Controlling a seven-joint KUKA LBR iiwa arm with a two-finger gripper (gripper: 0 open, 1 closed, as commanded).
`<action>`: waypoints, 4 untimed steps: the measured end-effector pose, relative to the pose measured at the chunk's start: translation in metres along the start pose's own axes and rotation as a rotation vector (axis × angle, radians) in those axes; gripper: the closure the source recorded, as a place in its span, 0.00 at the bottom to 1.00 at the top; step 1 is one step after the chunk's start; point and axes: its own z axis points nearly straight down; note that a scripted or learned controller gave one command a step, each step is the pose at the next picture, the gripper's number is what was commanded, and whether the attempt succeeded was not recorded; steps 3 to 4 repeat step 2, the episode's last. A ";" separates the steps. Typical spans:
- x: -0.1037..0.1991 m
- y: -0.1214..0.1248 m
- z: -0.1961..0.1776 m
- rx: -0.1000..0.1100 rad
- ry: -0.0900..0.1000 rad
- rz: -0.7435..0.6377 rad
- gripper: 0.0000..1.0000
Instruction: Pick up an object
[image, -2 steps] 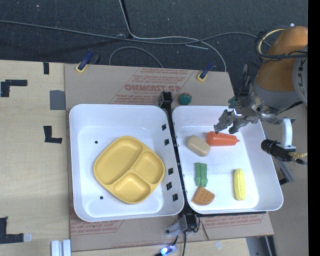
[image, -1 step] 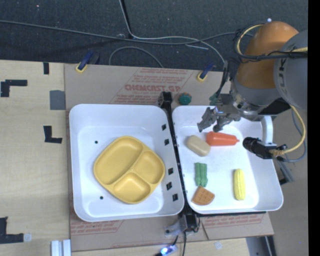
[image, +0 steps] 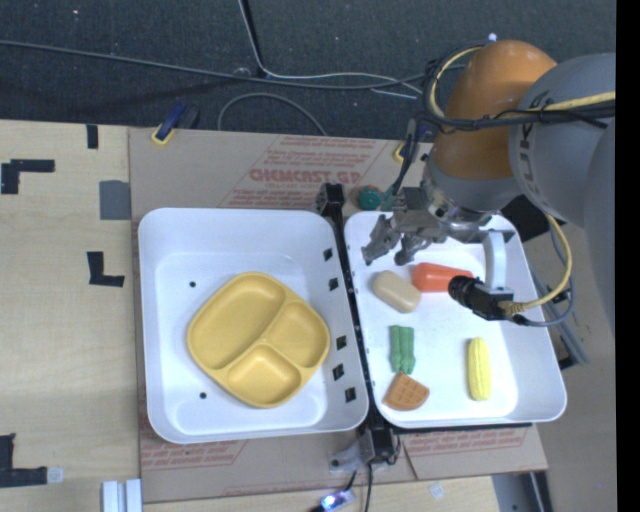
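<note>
My gripper (image: 392, 250) hangs over the back left of the right bin (image: 535, 400), its fingers open and pointing down with nothing between them. Just below its tips lies a beige bread-like piece (image: 396, 291). An orange carrot (image: 440, 277) lies to the right of that piece, partly under the wrist. Further forward in the same bin are a green vegetable (image: 402, 349), a brown waffle-like wedge (image: 406, 393) and a yellow corn cob (image: 479, 368).
The left bin (image: 165, 240) holds a yellow divided plate (image: 259, 339). A black divider with clips (image: 345, 300) runs between the bins. A small teal object (image: 371, 198) sits behind the right bin. Cables trail across the dark floor at the back.
</note>
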 end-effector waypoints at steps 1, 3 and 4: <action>0.051 0.006 0.021 0.003 0.000 0.000 1.00; 0.104 0.009 0.038 0.002 -0.001 0.000 1.00; 0.104 0.009 0.038 0.002 -0.001 0.000 1.00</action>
